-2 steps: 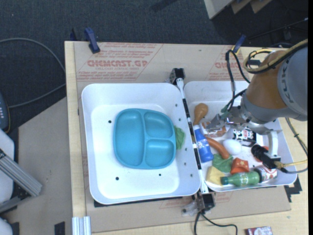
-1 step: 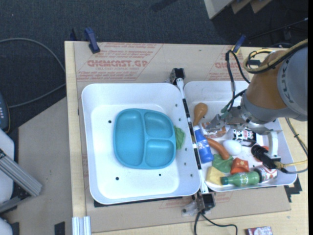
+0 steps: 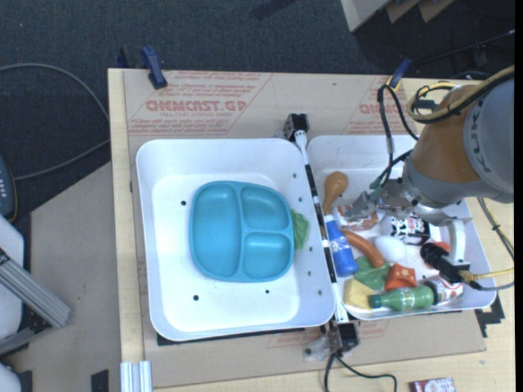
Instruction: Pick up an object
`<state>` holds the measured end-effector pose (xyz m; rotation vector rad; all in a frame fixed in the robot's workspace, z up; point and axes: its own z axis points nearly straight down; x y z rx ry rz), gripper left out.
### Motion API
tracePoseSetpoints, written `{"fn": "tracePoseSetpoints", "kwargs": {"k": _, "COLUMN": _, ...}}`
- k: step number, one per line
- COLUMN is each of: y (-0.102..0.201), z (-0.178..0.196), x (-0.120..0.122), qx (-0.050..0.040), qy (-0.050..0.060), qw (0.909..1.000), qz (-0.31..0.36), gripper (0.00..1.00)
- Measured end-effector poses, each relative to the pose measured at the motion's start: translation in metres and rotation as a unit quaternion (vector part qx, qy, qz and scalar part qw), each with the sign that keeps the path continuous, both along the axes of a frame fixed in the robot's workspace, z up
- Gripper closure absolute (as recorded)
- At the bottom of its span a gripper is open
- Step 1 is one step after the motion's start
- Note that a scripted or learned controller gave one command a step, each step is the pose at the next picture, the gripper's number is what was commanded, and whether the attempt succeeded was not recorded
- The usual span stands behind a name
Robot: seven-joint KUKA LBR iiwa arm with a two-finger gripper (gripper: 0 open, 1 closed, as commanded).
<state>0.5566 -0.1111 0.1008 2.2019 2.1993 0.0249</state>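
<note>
Small toys, among them an orange plastic carrot (image 3: 362,246), are lying jumbled in the right white bin (image 3: 353,149) beneath the claw (image 3: 384,204), whose grip I cannot tell.

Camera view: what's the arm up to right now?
The KUKA arm reaches in from the right and is down over the right bin, which is crowded with toy items: a green bottle, a blue bottle, a carrot. Whether it has grabbed anything can't be told from here. The left bin holds a blue divided plate with something green at its right edge.
</note>
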Motion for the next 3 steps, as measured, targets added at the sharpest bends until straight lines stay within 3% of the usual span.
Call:
{"fn": "tracePoseSetpoints", "kwargs": {"k": 1, "y": -0.001, "z": -0.001, "x": 0.005, "qx": -0.0011, "qy": -0.006, "qw": 1.0, "qz": -0.002, "gripper": 0.0}}
{"fn": "tracePoseSetpoints", "kwargs": {"k": 2, "y": 0.001, "z": -0.012, "x": -0.048, "qx": -0.001, "qy": 0.007, "qw": 1.0, "qz": -0.001, "gripper": 0.0}}
{"fn": "tracePoseSetpoints", "kwargs": {"k": 3, "y": 0.011, "z": -0.016, "x": 0.012, "qx": 0.0045, "qy": 0.015, "qw": 0.9999, "qz": 0.001, "gripper": 0.0}}
